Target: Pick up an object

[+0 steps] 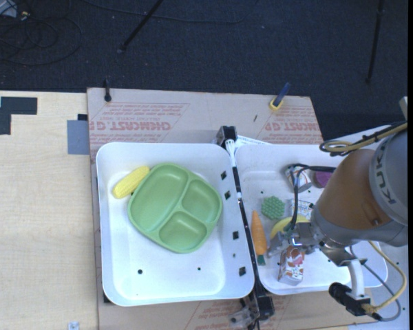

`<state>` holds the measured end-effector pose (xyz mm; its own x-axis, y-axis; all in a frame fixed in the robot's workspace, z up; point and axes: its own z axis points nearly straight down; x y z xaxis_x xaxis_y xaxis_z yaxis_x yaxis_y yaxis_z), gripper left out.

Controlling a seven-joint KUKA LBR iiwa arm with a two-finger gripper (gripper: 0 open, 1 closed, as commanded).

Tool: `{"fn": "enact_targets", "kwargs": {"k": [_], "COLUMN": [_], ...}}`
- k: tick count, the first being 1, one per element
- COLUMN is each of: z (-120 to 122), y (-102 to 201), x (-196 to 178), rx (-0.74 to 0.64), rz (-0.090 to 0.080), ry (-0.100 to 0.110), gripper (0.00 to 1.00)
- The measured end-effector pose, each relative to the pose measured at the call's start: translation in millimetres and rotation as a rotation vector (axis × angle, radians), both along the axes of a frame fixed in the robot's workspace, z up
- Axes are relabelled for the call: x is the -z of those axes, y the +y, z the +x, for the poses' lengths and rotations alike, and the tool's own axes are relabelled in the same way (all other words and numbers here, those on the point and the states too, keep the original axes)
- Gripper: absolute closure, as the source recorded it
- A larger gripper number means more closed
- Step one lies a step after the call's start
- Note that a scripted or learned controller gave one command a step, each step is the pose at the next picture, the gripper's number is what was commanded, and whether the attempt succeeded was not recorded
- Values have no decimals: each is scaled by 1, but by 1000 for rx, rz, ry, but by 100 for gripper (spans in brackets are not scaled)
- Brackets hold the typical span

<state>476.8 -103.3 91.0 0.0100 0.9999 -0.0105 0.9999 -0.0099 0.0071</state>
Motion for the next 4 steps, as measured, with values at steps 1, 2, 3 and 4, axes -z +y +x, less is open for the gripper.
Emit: {"fn": "enact_targets", "kwargs": {"k": [1,2,3,4], "z": [0,0,0,19], "y": [4,-3,-2,56], "x": [0,1,-8,-96], "rx": [5,-4,-1,-11], "rz": [-7,5,10,12], "ry": [-2,1,5,9], "gripper": [0,0,100,100]}}
